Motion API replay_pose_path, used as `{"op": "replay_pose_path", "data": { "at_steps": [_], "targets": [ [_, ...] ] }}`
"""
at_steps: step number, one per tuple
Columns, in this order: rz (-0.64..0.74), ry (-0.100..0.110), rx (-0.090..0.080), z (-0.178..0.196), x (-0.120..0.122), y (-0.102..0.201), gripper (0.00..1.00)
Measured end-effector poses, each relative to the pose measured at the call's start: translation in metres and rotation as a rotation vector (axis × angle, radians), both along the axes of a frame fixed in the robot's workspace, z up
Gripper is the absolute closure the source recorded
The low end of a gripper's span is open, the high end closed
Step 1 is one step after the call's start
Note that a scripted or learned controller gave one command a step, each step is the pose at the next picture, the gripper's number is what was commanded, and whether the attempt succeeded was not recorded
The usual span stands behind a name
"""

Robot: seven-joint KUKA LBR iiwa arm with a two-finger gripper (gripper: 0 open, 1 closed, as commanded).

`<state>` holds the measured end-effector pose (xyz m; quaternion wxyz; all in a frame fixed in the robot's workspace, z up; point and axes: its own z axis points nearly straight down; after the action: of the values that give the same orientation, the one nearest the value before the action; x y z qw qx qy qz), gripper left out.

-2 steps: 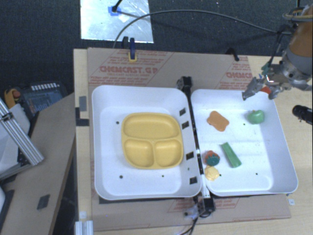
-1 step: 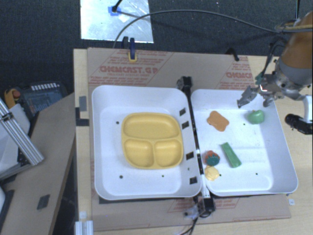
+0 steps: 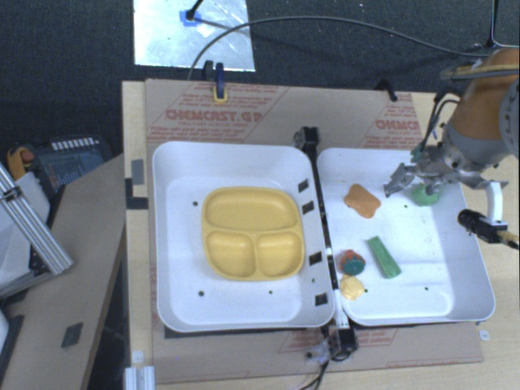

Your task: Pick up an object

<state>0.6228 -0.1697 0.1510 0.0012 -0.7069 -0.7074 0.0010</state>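
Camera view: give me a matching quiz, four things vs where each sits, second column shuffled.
Things:
1. yellow tray
2. orange piece
3. green block
4. gripper

Places:
A. right bin, centre, lying at a slant
B. left bin, middle
C. right bin, far right corner, over a green round thing
D. right bin, upper left part

Pairs: 1-B, 2-D, 3-A, 4-C

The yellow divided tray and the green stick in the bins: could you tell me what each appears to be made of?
The yellow divided tray looks like moulded plastic with a smooth, slightly glossy finish: one even colour, rounded rims and three soft-edged compartments. The green stick in the right bin seems to be plastic or foam with a matt finish: flat uniform green, blocky edges, no shine. It is too small to tell further.
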Motion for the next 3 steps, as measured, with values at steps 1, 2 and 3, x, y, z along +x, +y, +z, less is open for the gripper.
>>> {"op": "replay_pose_path", "data": {
  "at_steps": [1,2,3],
  "targets": [
    [0.003,-0.003,0.005,-0.060,0.006,0.000,0.00],
    [0.002,-0.008,0.000,-0.046,0.006,-0.002,1.00],
    [0.003,-0.011,-0.002,0.018,0.006,0.001,1.00]
  ]
}}
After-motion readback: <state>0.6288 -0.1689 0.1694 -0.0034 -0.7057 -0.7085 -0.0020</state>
